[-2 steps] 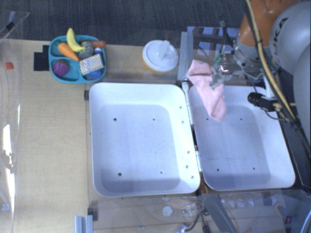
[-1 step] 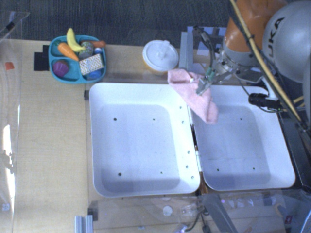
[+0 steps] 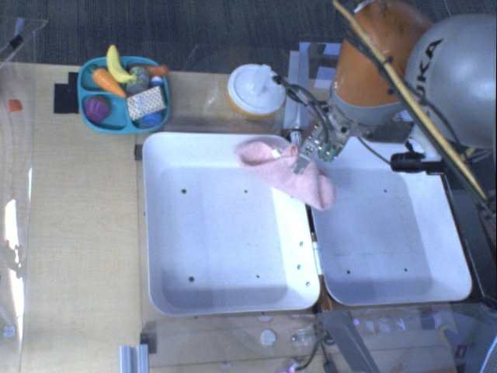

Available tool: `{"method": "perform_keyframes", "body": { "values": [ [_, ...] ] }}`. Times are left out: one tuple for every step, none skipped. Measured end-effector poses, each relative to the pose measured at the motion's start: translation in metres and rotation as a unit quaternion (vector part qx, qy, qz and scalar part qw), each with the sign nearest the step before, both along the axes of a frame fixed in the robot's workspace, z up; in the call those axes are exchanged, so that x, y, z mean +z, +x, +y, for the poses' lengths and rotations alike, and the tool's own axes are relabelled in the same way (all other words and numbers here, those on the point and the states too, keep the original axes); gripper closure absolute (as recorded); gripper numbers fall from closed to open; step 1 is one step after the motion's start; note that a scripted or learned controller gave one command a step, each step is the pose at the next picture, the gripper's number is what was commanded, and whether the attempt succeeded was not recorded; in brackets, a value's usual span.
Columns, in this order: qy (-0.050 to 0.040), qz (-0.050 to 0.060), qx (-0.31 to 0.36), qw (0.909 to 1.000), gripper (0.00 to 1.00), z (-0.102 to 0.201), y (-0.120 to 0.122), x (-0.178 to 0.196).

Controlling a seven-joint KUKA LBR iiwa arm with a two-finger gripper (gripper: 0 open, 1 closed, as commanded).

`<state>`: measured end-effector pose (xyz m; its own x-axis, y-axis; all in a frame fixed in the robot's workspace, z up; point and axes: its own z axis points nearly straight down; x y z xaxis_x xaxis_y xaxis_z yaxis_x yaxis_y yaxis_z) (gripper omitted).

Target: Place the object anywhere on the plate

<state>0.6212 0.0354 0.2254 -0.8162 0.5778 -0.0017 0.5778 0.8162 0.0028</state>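
A pink cloth (image 3: 309,185) lies bunched across the wall between the two white bins, near their far edge. My gripper (image 3: 298,158) comes down from the right onto the cloth's middle. Its fingers are shut on a fold of the pink fabric, and the cloth trails from them to the left and to the lower right. The blue divided plate (image 3: 113,124) sits on the bench beyond the left bin's far left corner. It holds toy food, among it a banana (image 3: 117,65) and a carrot (image 3: 107,81).
A yellow tub with a white lid (image 3: 254,90) stands just behind the left bin (image 3: 225,286). The right bin (image 3: 396,278) lies under the arm. A black block (image 3: 66,97) sits left of the plate. Cables hang off the wrist.
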Motion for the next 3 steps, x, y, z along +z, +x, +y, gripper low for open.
{"method": "perform_keyframes", "body": {
  "values": [
    [-0.0002, -0.001, 0.199, 0.98, 1.0, 0.044, -0.026, 0.011],
    [-0.0005, -0.002, 0.305, 0.9523, 1.0, 0.09, -0.049, -0.003],
    [-0.0003, 0.0, 0.306, 0.9519, 1.0, 0.134, -0.076, -0.001]
  ]
}}
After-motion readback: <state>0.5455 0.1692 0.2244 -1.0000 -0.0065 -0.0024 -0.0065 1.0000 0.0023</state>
